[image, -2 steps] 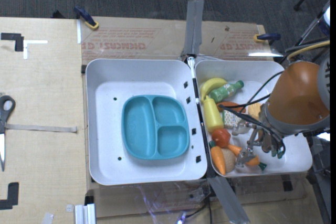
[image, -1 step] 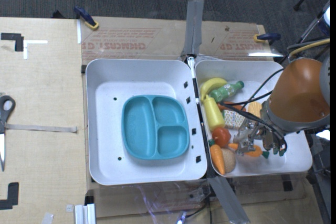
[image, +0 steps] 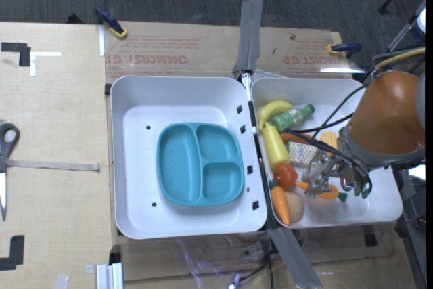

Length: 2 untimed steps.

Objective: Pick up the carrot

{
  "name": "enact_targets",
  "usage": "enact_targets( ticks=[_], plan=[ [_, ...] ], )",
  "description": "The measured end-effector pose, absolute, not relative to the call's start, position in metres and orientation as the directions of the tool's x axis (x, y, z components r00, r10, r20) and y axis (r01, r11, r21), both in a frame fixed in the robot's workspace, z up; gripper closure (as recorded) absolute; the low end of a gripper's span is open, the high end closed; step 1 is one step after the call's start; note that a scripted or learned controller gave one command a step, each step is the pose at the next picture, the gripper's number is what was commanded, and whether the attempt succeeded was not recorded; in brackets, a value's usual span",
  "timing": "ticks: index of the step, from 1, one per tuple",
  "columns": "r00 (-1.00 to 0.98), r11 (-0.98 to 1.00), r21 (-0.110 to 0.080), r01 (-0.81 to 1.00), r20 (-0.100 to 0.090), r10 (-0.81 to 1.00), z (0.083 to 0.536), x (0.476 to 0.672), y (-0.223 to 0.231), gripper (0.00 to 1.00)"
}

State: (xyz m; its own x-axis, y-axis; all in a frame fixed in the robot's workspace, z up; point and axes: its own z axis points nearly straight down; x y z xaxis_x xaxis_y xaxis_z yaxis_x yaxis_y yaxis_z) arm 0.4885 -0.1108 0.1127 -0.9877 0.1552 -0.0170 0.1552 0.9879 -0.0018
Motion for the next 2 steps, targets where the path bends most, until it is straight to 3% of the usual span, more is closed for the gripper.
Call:
enact_targets(
  ticks=[2],
  plan=[
    [-0.979, 0.979, -0.001, 0.204, -0.021, 0.204, 0.1058, 0.4854, -0.0985, 1.00]
  ],
)
